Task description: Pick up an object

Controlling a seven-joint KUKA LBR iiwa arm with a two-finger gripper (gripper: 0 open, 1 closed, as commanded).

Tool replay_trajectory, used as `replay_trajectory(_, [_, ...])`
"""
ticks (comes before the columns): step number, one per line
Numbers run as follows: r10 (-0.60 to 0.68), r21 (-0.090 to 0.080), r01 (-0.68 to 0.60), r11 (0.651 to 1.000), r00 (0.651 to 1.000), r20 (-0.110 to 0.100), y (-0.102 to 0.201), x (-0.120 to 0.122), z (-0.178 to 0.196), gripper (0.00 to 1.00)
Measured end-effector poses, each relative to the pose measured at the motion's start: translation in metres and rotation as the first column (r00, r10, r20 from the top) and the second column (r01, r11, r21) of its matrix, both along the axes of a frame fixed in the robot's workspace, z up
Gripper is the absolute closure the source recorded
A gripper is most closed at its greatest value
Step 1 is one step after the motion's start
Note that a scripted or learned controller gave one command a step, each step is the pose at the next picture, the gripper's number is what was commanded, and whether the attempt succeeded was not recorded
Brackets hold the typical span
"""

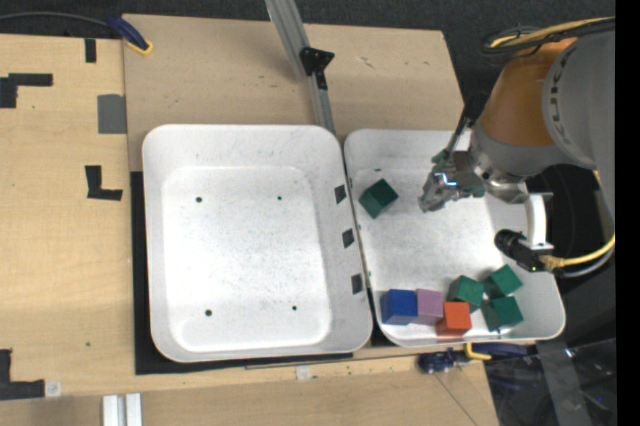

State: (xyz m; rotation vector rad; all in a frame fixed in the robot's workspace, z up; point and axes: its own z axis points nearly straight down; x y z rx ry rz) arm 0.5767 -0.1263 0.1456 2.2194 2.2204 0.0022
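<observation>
gripper (434, 198) over right bin (400, 146), upper part. green block (378, 198) lies just beside it, toward left bin (160, 154), apart from gripper. view too blurry, can't tell gripper state. more blocks clustered at bin's near edge.

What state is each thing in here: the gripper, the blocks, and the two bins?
gripper: over the right bin, nothing seen between its fingers.
lone green block: tilted, resting on the bin floor left of the gripper.
blue block: at the near wall, beside the purple block.
orange block: resting among the three green blocks.
right bin: holds all the blocks.
left bin: holds no blocks.
</observation>
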Motion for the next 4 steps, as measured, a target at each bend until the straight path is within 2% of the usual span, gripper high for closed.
replay_trajectory(1, [0.0,0.0,0.0,1.0,1.0,0.001,-0.003,-0.008,0.05,1.0])
replay_trajectory(2, [0.002,-0.001,-0.002,1.0,1.0,0.003,0.004,0.001,0.106,1.0])
replay_trajectory(4, [0.005,0.001,-0.005,1.0,1.0,-0.005,0.1,-0.005,0.083,1.0])
